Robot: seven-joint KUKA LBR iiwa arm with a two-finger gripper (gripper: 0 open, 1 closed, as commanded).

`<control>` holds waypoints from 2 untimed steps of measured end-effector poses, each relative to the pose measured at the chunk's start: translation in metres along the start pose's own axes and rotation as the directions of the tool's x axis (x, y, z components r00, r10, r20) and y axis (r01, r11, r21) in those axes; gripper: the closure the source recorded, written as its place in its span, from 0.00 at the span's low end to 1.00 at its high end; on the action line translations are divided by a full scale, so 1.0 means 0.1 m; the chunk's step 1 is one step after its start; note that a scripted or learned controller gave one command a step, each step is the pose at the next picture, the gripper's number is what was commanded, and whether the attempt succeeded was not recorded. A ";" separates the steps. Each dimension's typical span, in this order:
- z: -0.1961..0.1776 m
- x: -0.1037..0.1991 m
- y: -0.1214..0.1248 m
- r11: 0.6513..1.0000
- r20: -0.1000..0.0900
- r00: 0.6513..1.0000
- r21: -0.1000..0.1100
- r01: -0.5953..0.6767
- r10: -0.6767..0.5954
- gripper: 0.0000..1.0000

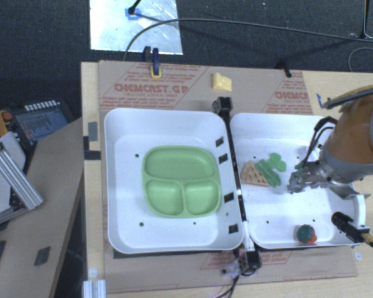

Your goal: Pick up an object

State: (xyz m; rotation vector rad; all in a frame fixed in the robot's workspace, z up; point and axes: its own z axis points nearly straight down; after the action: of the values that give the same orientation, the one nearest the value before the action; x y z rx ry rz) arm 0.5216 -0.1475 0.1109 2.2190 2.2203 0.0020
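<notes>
- The grey arm with its orange band point(354, 138) reaches in from the right edge of the frame, over the right-hand shallow white bin point(280, 126).
- Its pincer point(296, 184) hangs low at the middle right of that bin; whether it is spread or pressed together cannot be told, since the tips are small and blurred from this slant, and nothing is seen between them.
- Just left of the pincer lies a green leafy plastic piece point(273, 166), touching a tan, waffle-patterned wedge point(253, 174) on its left side; both sit in the left half of the right bin.
- A small round ball, green with a red patch point(306, 233), rests near the lower rim of the same bin, below the pincer and well apart from the other two pieces.
- The left-hand shallow white bin point(127, 129) holds a pale green plastic tray with three compartments point(180, 182), lying flat at its centre.
- On the tabletop above the bins, upper middle of the frame, a small yellow block point(222, 82) lies on the brown cardboard sheet point(174, 87).
</notes>
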 end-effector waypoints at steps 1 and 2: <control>-0.44 0.02 0.00 1.000 0.001 1.000 -0.003 0.003 -0.003 1.00; -1.08 0.02 0.01 1.000 0.001 1.000 -0.006 0.004 -0.004 1.00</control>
State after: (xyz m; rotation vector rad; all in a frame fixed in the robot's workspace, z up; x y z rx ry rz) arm 0.5226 -0.1450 0.2190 2.2116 2.2208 0.0068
